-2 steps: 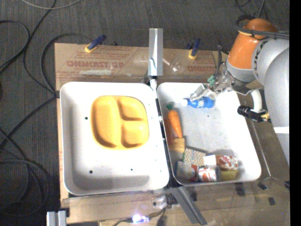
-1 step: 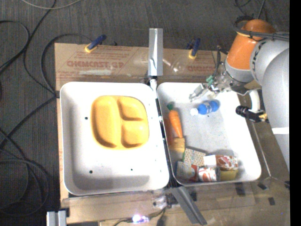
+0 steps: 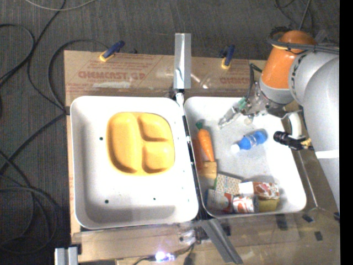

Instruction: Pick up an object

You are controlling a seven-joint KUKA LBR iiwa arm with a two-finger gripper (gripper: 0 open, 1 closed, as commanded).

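My gripper [image 3: 225, 119] hangs over the back part of the right bin [image 3: 298, 173], pointing down and left from the orange-banded wrist. Nothing shows in it. Left of it and nearer the front lies a carrot [image 3: 205, 143] with a green top, along the bin's left wall. A small blue bottle [image 3: 249, 140] with a white cap lies on the bin floor just to the right of and below the gripper, apart from it. Small food packages [image 3: 245, 195] crowd the front of the bin, among them a patterned box, a red-and-white can and a tan block.
The left bin [image 3: 88, 192] holds a yellow divided plate [image 3: 141, 143]. A metal post [image 3: 182, 59] stands behind the seam between the bins. Two blue-and-yellow clamps [image 3: 112, 51] grip the board's back edge. The grey arm [image 3: 320, 104] overhangs the right bin's right side.
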